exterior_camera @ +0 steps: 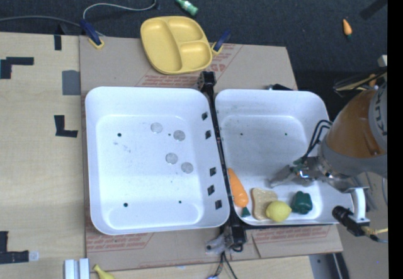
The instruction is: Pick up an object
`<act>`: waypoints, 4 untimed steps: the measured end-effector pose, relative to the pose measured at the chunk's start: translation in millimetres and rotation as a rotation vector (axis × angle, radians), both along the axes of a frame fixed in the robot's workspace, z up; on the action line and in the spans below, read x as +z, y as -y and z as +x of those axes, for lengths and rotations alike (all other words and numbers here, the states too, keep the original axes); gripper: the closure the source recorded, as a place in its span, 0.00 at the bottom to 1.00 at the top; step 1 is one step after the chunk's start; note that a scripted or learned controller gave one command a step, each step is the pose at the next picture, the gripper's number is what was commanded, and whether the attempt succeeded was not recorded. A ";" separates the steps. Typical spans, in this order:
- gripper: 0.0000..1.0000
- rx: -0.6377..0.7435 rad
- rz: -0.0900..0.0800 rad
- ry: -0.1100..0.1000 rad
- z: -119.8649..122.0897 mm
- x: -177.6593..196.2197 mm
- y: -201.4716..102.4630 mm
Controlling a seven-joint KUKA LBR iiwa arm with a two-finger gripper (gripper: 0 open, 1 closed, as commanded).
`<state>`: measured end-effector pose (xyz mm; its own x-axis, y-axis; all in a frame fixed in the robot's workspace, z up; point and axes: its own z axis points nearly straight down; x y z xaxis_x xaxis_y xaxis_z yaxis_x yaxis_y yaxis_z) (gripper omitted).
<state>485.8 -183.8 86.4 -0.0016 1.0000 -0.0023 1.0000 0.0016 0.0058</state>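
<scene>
Toys sit bunched along the right bin's (271, 104) near edge: carrot (238, 188), bread slice (262, 199), lemon (278, 211), green pepper (301, 203). Claw (286, 174) hovers just above them, spread and gripping nothing, probably lining up a grab.

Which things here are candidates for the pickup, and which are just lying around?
For the job: carrot, bread slice, lemon, green toy, all in the right bin; gripper.

Lying about: left bin, yellow divided plate, green bottle, clamps.
</scene>
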 end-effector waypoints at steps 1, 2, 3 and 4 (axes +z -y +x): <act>1.00 -0.001 -0.002 0.000 0.1 9.6 0.7; 1.00 -0.001 0.000 -0.003 -1.1 182.0 -33.6; 0.00 -0.001 0.001 -0.006 -1.6 181.4 -33.5; 0.00 -0.002 0.004 -0.012 -3.8 39.2 -7.2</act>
